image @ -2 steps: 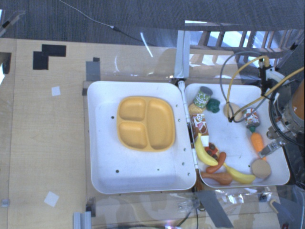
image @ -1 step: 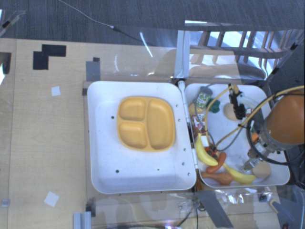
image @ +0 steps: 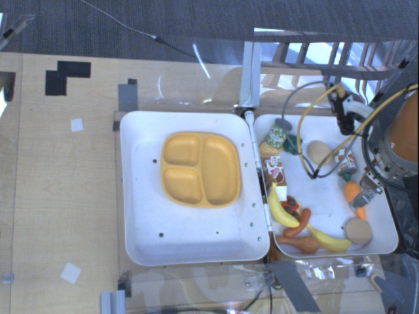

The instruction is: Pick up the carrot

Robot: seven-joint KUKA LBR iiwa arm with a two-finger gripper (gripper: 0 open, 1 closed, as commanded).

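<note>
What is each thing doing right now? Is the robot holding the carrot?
Claw: low over the right bin, by the carrot; can't tell if it holds it.
Carrot: lying in the right bin.
Yellow divided plate: flat in the left bin.
Bananas: lying along the right bin's near side.

Single fixed camera above the bench (image: 59, 195), slanted downward, both white bins (image: 141, 241) in frame
</note>
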